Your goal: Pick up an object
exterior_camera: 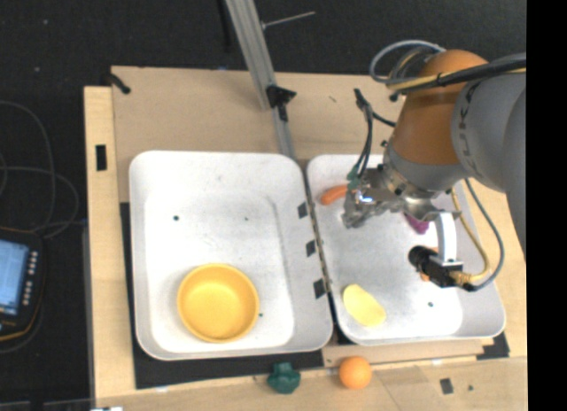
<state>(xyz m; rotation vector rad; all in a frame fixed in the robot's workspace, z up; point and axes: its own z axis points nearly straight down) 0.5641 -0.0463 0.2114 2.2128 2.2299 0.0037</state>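
Note:
My gripper point(356, 213) hangs low over the right bin point(461, 321), near its upper left part. A small orange carrot-like piece point(333, 194) lies just left of the gripper, close to the bin's left wall. A pale yellow lemon-shaped object point(362, 305) rests at the bin's front left. A magenta object point(417, 222) peeks out from under the wrist, mostly hidden by the arm. A yellow bowl point(218, 301) sits in the left bin point(177, 179) at its front.
An orange ball point(355, 372) and a small green object point(283, 378) lie on the bench in front of the bins. A grey metal pole point(252, 42) slants up from between the bins. Cables and a black connector point(434, 266) hang by the wrist.

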